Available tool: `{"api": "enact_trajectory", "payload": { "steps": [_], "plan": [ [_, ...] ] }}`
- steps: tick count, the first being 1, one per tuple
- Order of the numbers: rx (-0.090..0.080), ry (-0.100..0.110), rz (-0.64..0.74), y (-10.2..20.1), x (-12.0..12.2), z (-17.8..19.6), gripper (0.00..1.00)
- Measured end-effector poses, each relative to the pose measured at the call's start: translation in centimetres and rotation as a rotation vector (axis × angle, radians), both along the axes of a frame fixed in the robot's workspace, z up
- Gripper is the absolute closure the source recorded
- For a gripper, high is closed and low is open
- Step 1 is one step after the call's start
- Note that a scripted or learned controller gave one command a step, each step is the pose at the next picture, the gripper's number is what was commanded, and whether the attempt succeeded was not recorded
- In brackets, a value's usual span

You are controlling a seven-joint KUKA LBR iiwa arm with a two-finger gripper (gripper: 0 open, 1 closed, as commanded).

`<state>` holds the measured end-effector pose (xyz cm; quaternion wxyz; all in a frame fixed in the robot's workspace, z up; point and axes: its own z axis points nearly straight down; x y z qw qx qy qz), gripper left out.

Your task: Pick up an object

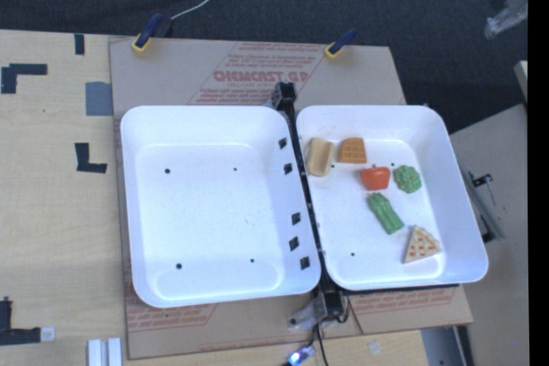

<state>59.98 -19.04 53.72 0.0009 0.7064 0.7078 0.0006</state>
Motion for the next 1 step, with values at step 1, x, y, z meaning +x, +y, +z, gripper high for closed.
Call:
{"api": "enact_trajectory", "payload": {
  "steps": [1],
  "plan": [
    [0.001, 0.009, -0.007, -3.56, -7.21, -6.49, 0.0]
  ]
}}
